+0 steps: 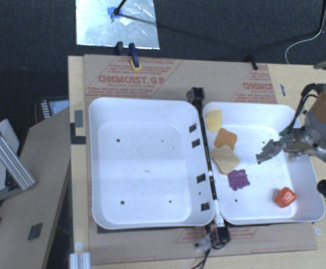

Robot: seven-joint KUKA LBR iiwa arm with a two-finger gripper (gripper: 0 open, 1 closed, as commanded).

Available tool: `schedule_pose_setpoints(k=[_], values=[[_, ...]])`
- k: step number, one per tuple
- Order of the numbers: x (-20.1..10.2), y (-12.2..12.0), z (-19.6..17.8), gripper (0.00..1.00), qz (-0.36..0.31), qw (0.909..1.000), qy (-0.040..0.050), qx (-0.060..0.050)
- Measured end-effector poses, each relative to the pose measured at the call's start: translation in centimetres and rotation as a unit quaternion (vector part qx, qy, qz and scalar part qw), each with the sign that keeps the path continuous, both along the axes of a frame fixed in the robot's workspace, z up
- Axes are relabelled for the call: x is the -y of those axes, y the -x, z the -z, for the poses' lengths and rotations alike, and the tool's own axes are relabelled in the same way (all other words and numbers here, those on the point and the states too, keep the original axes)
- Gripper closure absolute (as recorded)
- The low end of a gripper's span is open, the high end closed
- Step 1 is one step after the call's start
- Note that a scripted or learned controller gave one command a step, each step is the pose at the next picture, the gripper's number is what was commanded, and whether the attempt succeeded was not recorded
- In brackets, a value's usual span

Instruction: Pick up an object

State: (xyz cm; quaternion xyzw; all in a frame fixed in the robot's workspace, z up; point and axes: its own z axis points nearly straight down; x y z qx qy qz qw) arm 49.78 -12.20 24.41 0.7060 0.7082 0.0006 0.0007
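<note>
Gripper (265, 153), jaw state unclear, hovers near purple piece (238, 179); it may perhaps miss, nudging the piece aside

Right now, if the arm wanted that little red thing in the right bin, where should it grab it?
Probably from straight above, closing across the middle of the red piece. It looks small and rounded, lying alone near the front corner of the right bin, with free floor around it. The gripper hangs further back, so it would have to come forward first.
</note>
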Motion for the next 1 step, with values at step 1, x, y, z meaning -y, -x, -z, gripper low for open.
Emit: schedule_pose_setpoints(k=[1], values=[[0.0, -0.1, -1.11, 1.0, -0.001, 1.0, 0.0002, 0.002]])
